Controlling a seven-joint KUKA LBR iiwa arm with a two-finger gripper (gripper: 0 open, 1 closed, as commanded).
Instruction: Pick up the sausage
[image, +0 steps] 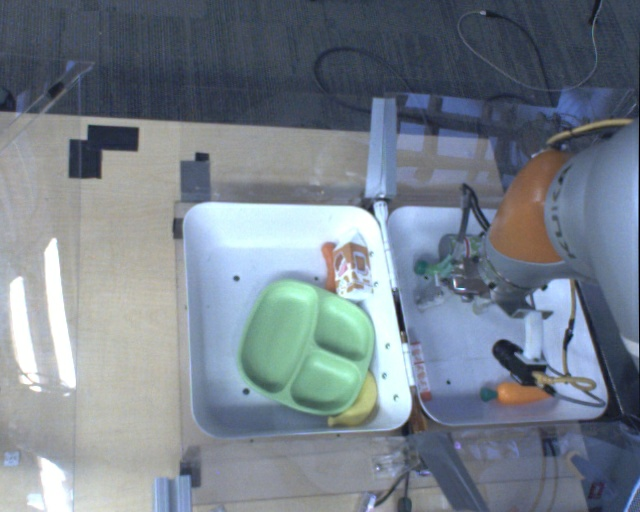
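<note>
Sausage shows only as a narrow orange-red strip. A packet lies over the side that faces the gripper and hides most of it, so its ends are hard to make out. The gripper is half covered by the wrist above it, and I cannot tell whether it is open or closed. A small green bit sits right at its tip, too small to name.

The gripper hangs over the far left part of the right bin. Nearest to it, toward the camera and the view's right, a carrot lies along that bin's near wall.

The sausage is in the left bin, to the view's left of the gripper and at about the same height in the picture. The packet and both bins' rims lie between them. Its long axis runs from the far side toward the camera, roughly parallel to the wall between the bins.

Farther from the gripper, a green plate sits below and left of the sausage. A banana pokes out from under the plate's near edge.
</note>
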